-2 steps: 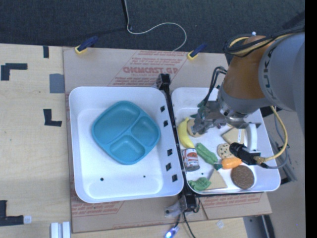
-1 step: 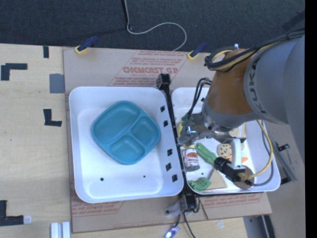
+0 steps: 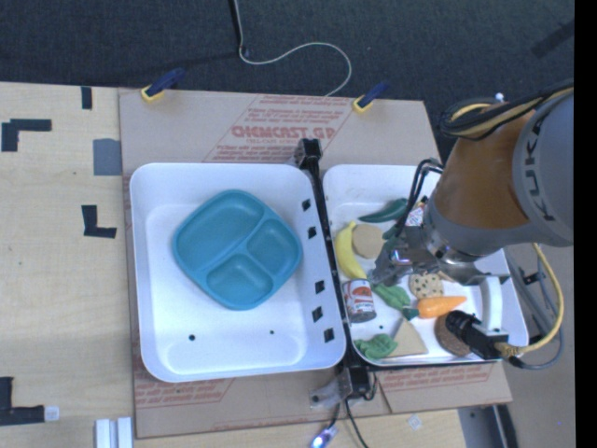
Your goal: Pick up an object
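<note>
Step in hand: reach; gripper (image 3: 390,267) low in right bin (image 3: 340,180), amid banana (image 3: 346,252), can (image 3: 360,301), carrot (image 3: 438,306) and cookie (image 3: 425,282), grip state not discernible, nothing seen held; next, by judgement: settling on one item, clean closure, straight lift.

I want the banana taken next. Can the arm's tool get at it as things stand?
Probably yes. The banana lies uncovered by the right bin's left wall, and the tool hovers just beside it. That wall and neighbouring pieces crowd its sides.
</note>
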`<act>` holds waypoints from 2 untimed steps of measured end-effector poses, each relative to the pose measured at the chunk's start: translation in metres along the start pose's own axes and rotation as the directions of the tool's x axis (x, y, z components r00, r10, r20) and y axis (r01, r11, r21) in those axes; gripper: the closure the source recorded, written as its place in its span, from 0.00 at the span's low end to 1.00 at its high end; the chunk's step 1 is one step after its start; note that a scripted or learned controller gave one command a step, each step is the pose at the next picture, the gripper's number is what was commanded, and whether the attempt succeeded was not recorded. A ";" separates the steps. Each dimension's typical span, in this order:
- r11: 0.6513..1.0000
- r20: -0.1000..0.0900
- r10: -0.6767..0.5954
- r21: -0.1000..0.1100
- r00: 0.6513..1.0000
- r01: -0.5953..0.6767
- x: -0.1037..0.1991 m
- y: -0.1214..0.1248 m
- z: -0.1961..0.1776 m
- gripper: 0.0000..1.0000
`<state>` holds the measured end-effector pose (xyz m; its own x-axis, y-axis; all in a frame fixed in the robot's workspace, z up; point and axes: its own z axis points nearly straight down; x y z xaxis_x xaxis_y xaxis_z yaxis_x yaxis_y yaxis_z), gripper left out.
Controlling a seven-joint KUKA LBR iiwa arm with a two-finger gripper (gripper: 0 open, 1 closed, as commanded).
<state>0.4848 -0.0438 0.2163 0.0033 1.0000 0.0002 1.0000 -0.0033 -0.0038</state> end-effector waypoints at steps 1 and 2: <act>1.000 -0.001 -0.010 -0.001 1.000 0.010 0.053 0.017 0.011 1.00; 1.000 0.003 0.003 -0.009 1.000 -0.003 -0.028 -0.002 -0.063 1.00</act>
<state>0.4832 -0.0723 0.2795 0.0067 1.0000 -0.0033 1.0000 -0.0067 0.0052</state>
